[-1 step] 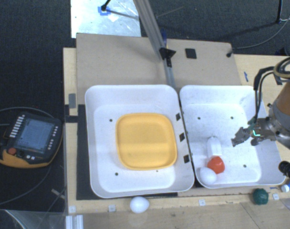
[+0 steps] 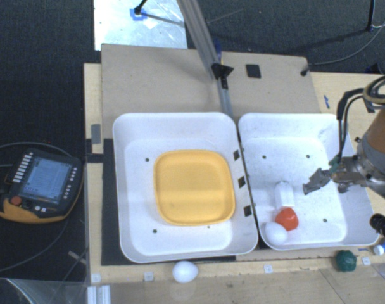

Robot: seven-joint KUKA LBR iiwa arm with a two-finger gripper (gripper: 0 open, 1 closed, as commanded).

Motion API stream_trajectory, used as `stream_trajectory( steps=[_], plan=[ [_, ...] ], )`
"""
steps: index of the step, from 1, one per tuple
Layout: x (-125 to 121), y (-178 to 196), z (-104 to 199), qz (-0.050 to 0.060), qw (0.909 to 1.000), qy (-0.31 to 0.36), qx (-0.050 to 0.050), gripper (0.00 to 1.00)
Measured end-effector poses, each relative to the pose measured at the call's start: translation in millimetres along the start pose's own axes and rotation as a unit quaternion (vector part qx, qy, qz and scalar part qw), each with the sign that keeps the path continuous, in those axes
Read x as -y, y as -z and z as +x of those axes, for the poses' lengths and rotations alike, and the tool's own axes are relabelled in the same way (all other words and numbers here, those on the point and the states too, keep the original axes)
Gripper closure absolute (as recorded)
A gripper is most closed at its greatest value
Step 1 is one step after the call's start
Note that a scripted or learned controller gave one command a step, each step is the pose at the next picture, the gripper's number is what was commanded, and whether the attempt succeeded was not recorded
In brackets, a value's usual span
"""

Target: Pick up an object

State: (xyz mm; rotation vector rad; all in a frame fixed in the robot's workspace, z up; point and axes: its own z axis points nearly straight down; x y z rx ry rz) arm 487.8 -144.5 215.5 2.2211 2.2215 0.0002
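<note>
The right bin (image 2: 306, 132) holds a small white cylinder (image 2: 283, 192), an orange-red ball (image 2: 286, 218) just in front of it, and a white egg-shaped object (image 2: 275, 234) in the front left corner. My gripper (image 2: 315, 182) hangs over this bin's middle right, a little to the right of the white cylinder and apart from it. Nothing shows in the gripper. The left bin (image 2: 132, 170) holds a square yellow plate (image 2: 194, 186) lying flat in its middle.
The grey arm (image 2: 377, 157) enters from the right over the right bin's edge. In front of the bins on the bench lie a white egg (image 2: 185, 271) and a green ball (image 2: 346, 260). A teach pendant (image 2: 39, 183) rests at far left.
</note>
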Motion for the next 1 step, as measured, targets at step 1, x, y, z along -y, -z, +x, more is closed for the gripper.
stream_trajectory(
  steps=[1],
  plan=[
    [1.8,-42.3,4.5,0.001,1.0000,0.000,0.000,0.00]
  ],
)
